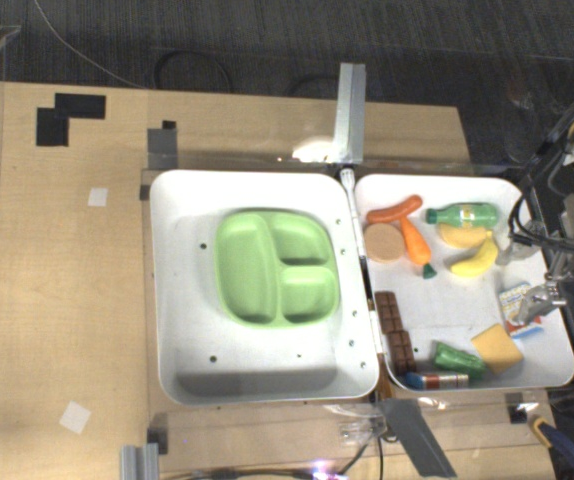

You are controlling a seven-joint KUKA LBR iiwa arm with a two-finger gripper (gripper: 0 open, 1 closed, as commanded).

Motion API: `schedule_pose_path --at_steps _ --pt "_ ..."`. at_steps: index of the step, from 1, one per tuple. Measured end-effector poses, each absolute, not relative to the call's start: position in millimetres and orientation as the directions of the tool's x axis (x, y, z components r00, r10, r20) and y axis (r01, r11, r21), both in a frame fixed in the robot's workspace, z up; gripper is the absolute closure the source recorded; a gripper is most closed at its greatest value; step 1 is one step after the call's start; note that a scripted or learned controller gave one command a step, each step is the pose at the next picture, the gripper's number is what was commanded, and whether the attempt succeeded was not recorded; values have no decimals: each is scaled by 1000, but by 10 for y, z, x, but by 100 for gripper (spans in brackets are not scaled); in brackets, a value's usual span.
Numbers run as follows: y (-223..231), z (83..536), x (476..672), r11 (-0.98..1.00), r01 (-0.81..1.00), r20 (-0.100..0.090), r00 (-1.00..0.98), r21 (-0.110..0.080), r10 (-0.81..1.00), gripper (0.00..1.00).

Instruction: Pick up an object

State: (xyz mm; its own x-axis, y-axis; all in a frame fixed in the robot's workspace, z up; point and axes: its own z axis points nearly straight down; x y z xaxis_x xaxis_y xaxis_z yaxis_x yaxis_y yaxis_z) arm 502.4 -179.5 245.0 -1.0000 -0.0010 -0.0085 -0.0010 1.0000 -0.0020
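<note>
Left bin (182,268): green divided tray (272,266), nothing else. Right bin (557,368): sausage (395,210), carrot (416,241), green bottle (464,214), banana (475,259), cheese wedge (497,347). Gripper (539,303) at right rim, nothing gripped, opening can't tell. Step: approach, pre-grasp. Next: pick target, prob cheese wedge, go down w/ jaws apart.

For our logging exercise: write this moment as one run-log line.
stage: pre-grasp | gripper: at right bin right edge, nothing seen held | nearest: blue-red packet | left bin: green divided tray
</note>
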Motion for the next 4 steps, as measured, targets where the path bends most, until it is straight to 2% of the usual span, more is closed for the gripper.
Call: schedule_pose_path --at_steps 1,2,3,4 --pt "-1598 1386 5454 998 66 1 -998 2 66 0" --pt "-1235 901 5828 1000 31 -16 -999 -1 31 0" --pt "-865 894 6286 973 230 -6 -973 3 230 0" --pt "-1105 899 6041 953 -304 -14 -952 -5 -304 0"
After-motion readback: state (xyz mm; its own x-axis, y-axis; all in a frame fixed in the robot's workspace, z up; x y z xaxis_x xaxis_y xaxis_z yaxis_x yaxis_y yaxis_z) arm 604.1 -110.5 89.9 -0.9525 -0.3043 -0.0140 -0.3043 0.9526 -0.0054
